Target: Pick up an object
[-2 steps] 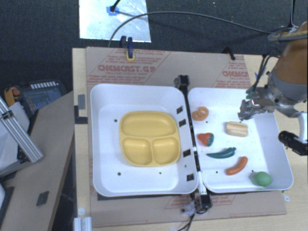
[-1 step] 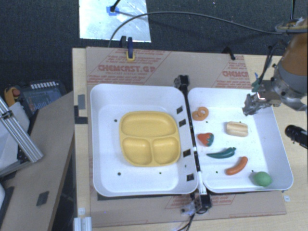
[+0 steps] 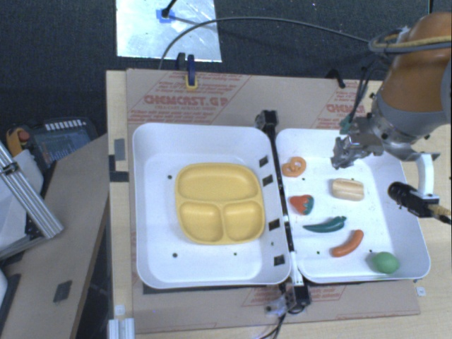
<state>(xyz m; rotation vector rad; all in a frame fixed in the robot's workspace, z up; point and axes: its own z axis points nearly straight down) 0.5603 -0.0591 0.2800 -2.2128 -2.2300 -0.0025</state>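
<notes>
Several toy foods lie in the right bin [image 3: 409,210]: an orange pretzel [image 3: 294,166], a tan bread roll [image 3: 347,188], a red strawberry [image 3: 302,204], a dark green pepper [image 3: 326,224], an orange-red sausage [image 3: 347,243] and a green lime [image 3: 385,262]. My gripper [image 3: 342,155] hangs over the bin's back part, just above and behind the bread roll and to the right of the pretzel. Nothing shows between its fingertips.
The left bin [image 3: 152,189] holds a yellow divided plate [image 3: 217,202]. A black clip ridge [image 3: 277,196] joins the two bins. A black fixture [image 3: 409,198] pokes over the right bin's right rim. The arm's orange band [image 3: 420,69] rises at the upper right.
</notes>
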